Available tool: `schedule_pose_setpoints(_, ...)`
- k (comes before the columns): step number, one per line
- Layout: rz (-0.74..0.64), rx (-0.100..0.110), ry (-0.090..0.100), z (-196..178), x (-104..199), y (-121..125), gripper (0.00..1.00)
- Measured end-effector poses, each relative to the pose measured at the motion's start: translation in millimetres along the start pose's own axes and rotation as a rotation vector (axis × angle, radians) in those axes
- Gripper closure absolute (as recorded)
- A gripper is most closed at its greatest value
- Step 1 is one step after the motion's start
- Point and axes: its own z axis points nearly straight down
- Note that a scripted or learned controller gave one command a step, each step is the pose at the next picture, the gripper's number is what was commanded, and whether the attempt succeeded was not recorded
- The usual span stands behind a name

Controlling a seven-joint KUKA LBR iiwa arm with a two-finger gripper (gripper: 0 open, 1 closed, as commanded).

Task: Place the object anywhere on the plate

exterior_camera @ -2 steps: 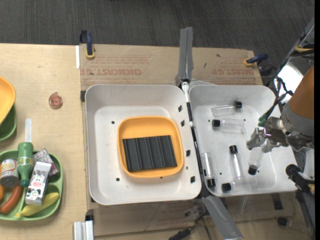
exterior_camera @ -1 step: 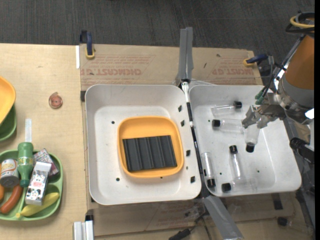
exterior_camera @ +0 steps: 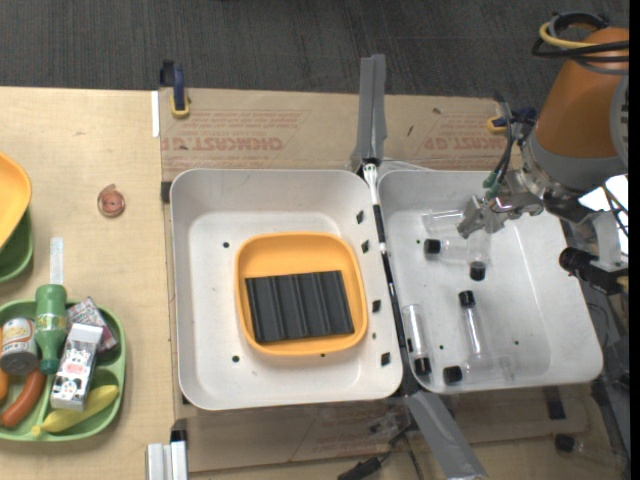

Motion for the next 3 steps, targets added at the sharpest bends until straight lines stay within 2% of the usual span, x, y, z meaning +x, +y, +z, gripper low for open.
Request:
schedule_pose_setpoints(1,-0.196,-0.001,0.000,19.1,12.0,31.4,1.00)
schedule_pose_setpoints(2,-0.451,-0.004,-0.002,-6.7,-27.3,77.7,1.00)
schedule_pose_setpoints(3,-0.676,-0.005,-0.003,-76.2,-110.1,63.2,1.00)
